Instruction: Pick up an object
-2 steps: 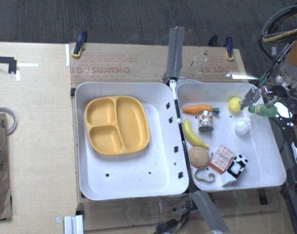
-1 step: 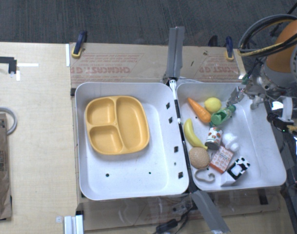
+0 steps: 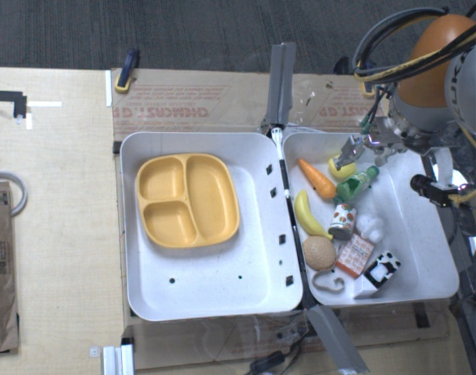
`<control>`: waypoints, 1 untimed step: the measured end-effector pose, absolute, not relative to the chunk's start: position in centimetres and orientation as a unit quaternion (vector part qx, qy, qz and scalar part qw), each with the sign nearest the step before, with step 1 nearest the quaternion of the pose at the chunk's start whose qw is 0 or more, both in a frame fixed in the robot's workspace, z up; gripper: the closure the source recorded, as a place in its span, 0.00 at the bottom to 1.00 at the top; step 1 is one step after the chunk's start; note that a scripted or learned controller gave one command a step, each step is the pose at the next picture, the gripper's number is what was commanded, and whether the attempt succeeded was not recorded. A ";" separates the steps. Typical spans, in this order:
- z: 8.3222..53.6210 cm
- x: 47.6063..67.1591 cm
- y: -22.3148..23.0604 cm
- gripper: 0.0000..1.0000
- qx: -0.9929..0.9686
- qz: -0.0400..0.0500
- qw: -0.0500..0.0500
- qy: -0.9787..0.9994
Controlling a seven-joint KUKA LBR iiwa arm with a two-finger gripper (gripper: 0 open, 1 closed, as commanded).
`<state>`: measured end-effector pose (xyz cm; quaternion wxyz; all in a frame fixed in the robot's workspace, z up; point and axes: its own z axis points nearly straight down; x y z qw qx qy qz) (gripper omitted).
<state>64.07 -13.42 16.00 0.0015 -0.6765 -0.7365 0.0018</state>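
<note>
The right bin (image 3: 425, 283) holds several small objects. An orange carrot (image 3: 317, 178) lies at its upper left, with a yellow banana (image 3: 308, 214) below it. A yellow-green piece (image 3: 343, 169) and a green bottle (image 3: 359, 181) lie near the top middle. My gripper (image 3: 348, 155) reaches in from the right and hangs right over the yellow-green piece, at or just above it. Nothing is visibly lifted. Lower down lie a small can (image 3: 342, 220), a round tan ball (image 3: 319, 252), a red-and-white box (image 3: 355, 255), a black-and-white toy (image 3: 383, 269) and a grey hook (image 3: 328, 284).
The left bin (image 3: 214, 287) holds a yellow divided plate (image 3: 188, 200). A grey divider post (image 3: 280, 80) stands behind the seam between the bins. The arm's orange band (image 3: 441, 53) and black cables (image 3: 394, 33) loom over the right bin's top right corner.
</note>
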 end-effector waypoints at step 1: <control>9.4 65.9 -10.0 0.00 -0.641 0.002 0.001 -0.768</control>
